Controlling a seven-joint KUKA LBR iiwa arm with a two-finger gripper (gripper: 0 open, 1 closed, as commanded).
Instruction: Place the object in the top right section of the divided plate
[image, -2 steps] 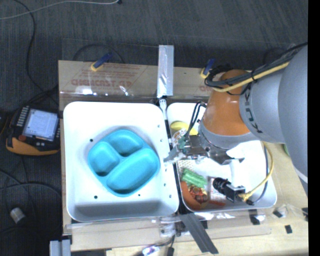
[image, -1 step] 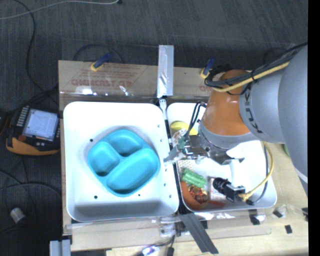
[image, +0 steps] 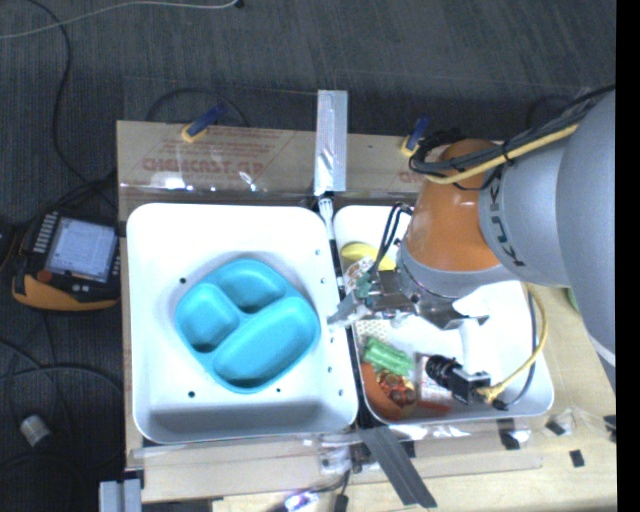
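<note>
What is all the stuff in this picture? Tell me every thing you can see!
Divided plate: one, blue, in the left bin.
Left bin: one, white.
Right bin: one, white, beside it.
Yellow object: one, top of right bin.
Green object: one, lower right bin.
Reddish-brown object: one, under the green one.
Handheld device: one, orange and black, on the floor at left.
Arm: one, grey with orange band, over the right bin.
</note>
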